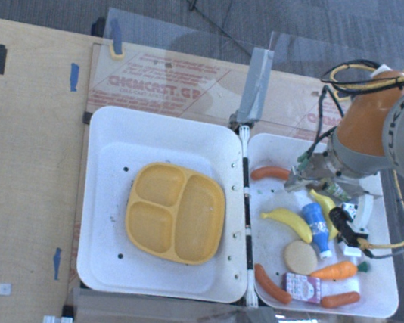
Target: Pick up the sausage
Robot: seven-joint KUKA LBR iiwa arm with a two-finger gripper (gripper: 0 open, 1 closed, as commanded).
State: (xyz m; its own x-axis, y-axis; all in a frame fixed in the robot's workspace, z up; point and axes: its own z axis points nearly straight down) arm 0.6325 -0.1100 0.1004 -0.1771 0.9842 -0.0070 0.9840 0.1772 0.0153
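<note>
Your gripper (309, 175) hovers in the right bin (387, 291) just beside a sausage (270, 174); whether its jaws are apart, you cannot tell; yellow tray (176, 212) lies left

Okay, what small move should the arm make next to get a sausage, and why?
Probably ease the gripper slightly left and down onto the nearest sausage at the right bin's upper left. It lies just beside the gripper with bare floor around it, while the other sausages sit crowded among items.

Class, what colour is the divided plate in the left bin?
Yellow. The divided plate shows best in the camera view.
</note>
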